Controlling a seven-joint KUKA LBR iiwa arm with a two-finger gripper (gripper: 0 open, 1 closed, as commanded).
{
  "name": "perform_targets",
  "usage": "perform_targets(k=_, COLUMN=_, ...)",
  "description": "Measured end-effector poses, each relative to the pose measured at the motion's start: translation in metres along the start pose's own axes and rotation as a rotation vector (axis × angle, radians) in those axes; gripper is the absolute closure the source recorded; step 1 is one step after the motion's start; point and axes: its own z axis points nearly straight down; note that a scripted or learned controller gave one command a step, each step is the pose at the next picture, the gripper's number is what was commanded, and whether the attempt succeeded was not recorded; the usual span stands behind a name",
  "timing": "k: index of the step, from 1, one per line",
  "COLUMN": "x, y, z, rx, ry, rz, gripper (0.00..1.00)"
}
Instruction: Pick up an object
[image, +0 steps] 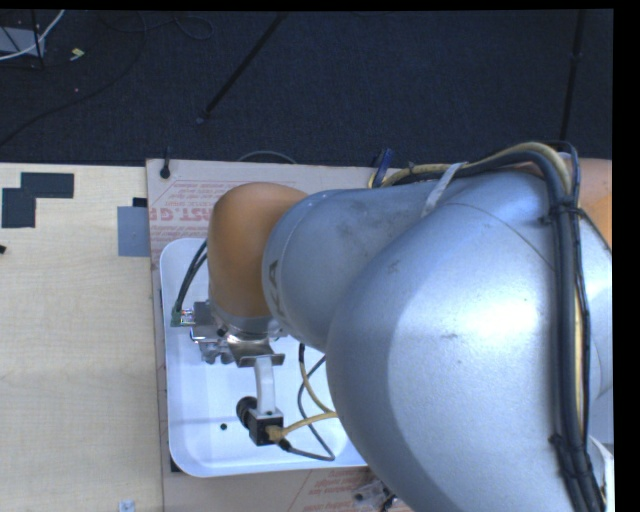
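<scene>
Here arm (450, 330) bent low over white bin (195, 400), wrist (240, 335) apparently vertical.

Dark carpet (350, 80) strewn with cables (240, 68) lies beyond a pale wooden bench (70, 380) bearing grey patches (131, 230).

Honestly, the only loose thing you can spot here is one dark speck (224, 427) on the floor of the white bin (185, 400). It sits toward the bin's lower-left corner in the camera view, on bare white plastic, clear of both the left wall and the near wall, with nothing touching it. It's way too small to tell you its shape or what it is. The arm (450, 330) hides most of the bin's floor.
</scene>
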Motion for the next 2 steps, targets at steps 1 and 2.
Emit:
perform_targets(k=1, x=-0.007, y=-0.072, z=0.036, rx=-0.002, ry=-0.001, rz=0.0, gripper=1.0)
perform_targets(k=2, x=-0.001, y=-0.029, z=-0.01, rx=-0.008, ry=0.0, rz=-0.001, gripper=1.0)
